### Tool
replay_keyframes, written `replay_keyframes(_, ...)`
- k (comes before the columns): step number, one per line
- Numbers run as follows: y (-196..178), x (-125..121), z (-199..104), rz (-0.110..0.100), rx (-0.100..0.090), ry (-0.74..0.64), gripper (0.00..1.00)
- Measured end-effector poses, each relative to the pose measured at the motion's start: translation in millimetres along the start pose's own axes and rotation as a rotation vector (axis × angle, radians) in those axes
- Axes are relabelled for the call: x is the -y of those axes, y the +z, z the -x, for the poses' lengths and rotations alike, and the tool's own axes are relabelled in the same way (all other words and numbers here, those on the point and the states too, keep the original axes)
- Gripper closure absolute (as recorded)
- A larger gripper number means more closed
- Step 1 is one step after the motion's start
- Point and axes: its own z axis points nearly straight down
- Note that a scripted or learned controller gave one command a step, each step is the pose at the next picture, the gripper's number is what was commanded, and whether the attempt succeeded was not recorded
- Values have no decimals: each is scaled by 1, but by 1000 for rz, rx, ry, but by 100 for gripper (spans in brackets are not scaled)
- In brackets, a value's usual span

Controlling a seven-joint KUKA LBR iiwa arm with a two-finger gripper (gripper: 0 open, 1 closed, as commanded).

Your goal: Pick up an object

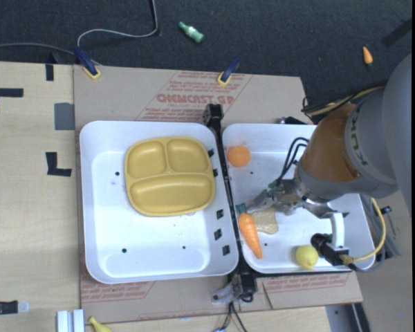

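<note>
My gripper [266,200] reaches down into the right bin [263,147] from the right, its tip over a pale beige flat object [265,221]. An orange carrot [250,234] lies just left of that object, near the bin's divider. An orange ball [238,156] rests at the bin's upper left. A yellow lemon-like fruit [306,256] sits near the bin's front edge. The arm's grey body and orange band [332,154] hide the right part of the bin.
The left bin [104,206] holds a yellow divided plate [170,174]. A black divider clamp [214,116] runs between the bins. Cables and a small green item [191,32] lie on the dark floor beyond the cardboard.
</note>
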Motion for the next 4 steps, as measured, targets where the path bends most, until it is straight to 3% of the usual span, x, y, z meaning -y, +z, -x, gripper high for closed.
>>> replay_keyframes(1,2,-120,-10,-3,-3,-2,0)
replay_keyframes(2,-7,-118,-10,-15,-4,-4,100)
replay_keyframes(3,-8,-120,-10,-5,-2,-4,0)
replay_keyframes(4,-17,-119,-10,-13,-2,-5,100)
